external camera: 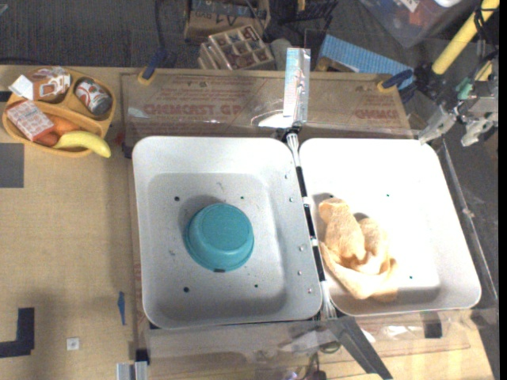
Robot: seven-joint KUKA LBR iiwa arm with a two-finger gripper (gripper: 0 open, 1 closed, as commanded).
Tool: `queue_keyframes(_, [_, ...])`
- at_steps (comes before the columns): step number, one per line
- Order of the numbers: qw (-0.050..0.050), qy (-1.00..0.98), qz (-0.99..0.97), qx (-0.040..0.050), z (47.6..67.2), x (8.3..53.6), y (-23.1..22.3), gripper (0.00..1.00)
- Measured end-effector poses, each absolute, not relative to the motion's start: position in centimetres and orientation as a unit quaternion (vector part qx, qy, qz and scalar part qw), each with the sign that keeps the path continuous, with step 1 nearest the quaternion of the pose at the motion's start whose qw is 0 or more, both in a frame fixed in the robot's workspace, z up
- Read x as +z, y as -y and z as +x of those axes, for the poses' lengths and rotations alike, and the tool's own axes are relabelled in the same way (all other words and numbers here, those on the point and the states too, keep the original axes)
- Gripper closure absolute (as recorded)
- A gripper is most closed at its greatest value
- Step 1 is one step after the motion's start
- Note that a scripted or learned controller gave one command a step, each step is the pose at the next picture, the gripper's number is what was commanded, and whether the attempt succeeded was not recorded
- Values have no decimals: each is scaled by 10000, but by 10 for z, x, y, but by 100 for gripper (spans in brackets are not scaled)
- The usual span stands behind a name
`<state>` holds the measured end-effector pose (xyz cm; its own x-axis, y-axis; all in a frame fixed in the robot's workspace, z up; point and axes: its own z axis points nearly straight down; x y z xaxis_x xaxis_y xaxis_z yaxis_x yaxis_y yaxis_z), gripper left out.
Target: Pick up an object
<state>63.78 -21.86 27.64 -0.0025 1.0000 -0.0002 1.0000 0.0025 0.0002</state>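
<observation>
A teal bowl (220, 236) lies upside down in the middle of the left bin (158, 165). A crumpled tan and orange cloth (354, 245) rests in the right bin (412, 172), against its left wall near the front. My gripper (466, 115) hangs at the far right, beyond the right bin's back right corner, well apart from both objects. It is small and partly cut off at the frame edge, and nothing shows in it.
A yellow tray (55, 113) with a banana, cans and boxes sits on the bench at far left. A cardboard sheet (206, 105) lies behind the bins, with a clear upright strip (297, 85) between them. Clutter and a yellow bar (463, 34) stand at the back.
</observation>
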Motion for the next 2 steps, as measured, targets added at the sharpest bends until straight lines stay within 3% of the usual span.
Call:
queue_keyframes(1, [4, -7662, 6426, 0, 668, 168, 153, 0])
queue_keyframes(2, [4, -7861, 6181, 1, 595, 132, 138, 0])
